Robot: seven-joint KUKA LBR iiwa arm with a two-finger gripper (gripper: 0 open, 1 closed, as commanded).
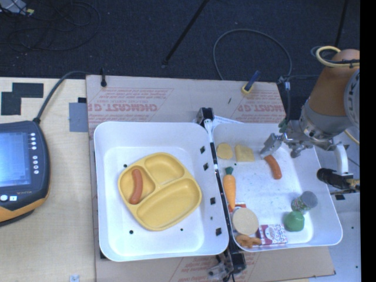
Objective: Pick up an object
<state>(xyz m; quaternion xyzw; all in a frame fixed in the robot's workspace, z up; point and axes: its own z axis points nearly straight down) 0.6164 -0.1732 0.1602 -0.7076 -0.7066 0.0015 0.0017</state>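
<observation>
Right now I read the bench from the left: the left bin (pixel 103 157) carries a yellow divided plate (pixel 160 190) with a sausage (pixel 137 185) lying in its left compartment. Across the divider, I take the carrot (pixel 230 191) in the right bin (pixel 329 228) as my landmark. Just above the carrot sit two pale yellow pieces (pixel 235 152); just below it lies a round tan disc (pixel 245 221), with a small red-and-white packet (pixel 272 234) to the right of that. Further right of the carrot, and a little above it, lies an orange-red sausage-shaped piece (pixel 273 167), and lower right of the carrot are a grey can (pixel 304 202) and a green object (pixel 294 221). The gripper (pixel 277 145) hangs up and right of the carrot, directly over the upper end of the orange-red piece; I cannot tell how its pincer stands. I judge this as the approach step, with nothing lifted yet. Next I would want a straight descent so the piece ends up between the tips, then closure and a lift.
</observation>
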